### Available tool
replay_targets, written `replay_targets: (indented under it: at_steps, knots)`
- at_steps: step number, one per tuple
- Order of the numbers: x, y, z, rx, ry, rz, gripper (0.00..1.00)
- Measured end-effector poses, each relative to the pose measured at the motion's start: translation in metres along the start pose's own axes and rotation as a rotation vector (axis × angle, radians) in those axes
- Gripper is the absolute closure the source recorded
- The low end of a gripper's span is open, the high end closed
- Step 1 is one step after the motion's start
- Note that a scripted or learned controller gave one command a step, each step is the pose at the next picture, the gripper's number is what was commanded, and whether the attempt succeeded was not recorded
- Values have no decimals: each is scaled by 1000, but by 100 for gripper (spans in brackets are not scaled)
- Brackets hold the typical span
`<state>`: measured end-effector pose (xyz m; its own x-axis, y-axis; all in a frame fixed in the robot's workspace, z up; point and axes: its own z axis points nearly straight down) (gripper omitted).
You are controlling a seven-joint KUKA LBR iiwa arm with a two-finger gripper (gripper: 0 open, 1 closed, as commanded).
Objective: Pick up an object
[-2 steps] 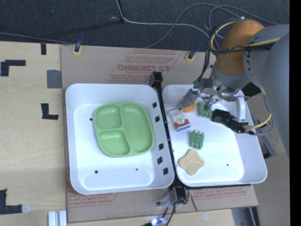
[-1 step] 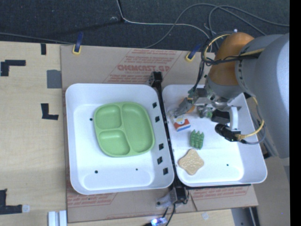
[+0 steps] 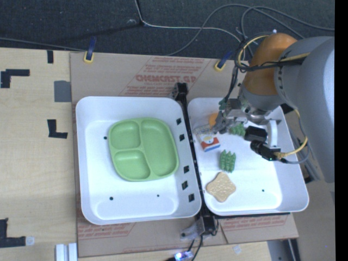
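My gripper (image 3: pixel 224 119) reaches down into the back left part of the right bin (image 3: pixel 272 192). Just beside it lie a small orange piece (image 3: pixel 215 118) and a green object (image 3: pixel 237 129), both partly hidden by the gripper body. A small red, white and blue item (image 3: pixel 210 142) lies just in front of the gripper. Further forward sit a green ridged object (image 3: pixel 227 161) and a tan cracker-shaped piece (image 3: pixel 221 186). Nothing visibly hangs from the gripper.
The left bin (image 3: pixel 92 194) holds a light green divided plate (image 3: pixel 143 148). A black divider with clips (image 3: pixel 187 145) runs between the bins. Cables (image 3: pixel 283 154) trail off the wrist over the right bin's right side.
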<state>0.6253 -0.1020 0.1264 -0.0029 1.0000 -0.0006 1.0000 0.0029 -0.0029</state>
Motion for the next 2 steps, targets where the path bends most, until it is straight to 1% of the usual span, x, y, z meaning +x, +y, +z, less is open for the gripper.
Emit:
replay_targets:
  at_steps: [1,2]
  knots:
    - [-2,7,-62,-8,0,2,100]
    - [-2,-2,-120,-8,0,2,100]
